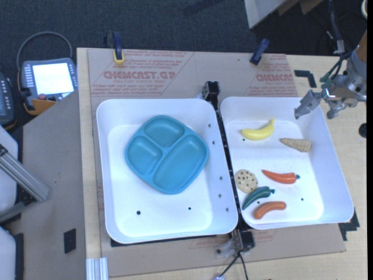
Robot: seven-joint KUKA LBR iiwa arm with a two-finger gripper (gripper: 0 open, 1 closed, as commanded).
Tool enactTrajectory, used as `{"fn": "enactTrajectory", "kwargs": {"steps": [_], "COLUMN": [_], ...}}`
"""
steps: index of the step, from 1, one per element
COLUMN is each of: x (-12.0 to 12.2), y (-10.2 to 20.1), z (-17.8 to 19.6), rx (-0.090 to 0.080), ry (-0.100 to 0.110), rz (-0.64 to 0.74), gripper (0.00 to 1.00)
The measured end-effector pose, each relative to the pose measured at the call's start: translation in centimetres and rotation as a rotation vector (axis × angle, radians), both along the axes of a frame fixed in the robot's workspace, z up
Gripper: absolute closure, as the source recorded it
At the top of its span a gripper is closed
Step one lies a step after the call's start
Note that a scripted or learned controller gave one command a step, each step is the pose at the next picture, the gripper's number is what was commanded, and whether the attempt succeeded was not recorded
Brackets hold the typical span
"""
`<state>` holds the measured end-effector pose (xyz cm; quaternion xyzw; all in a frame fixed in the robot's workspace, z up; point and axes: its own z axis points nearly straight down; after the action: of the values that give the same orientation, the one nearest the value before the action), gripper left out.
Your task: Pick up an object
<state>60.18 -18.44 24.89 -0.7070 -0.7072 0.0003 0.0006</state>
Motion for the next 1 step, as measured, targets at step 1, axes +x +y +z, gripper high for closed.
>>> {"fn": "enactTrajectory", "kwargs": {"steps": [1], "x": [0.01], "y": [0.0], "z": [0.02], "rx": [0.0], "ry": [0.0], "rz": [0.0], "gripper": [0.0]}}
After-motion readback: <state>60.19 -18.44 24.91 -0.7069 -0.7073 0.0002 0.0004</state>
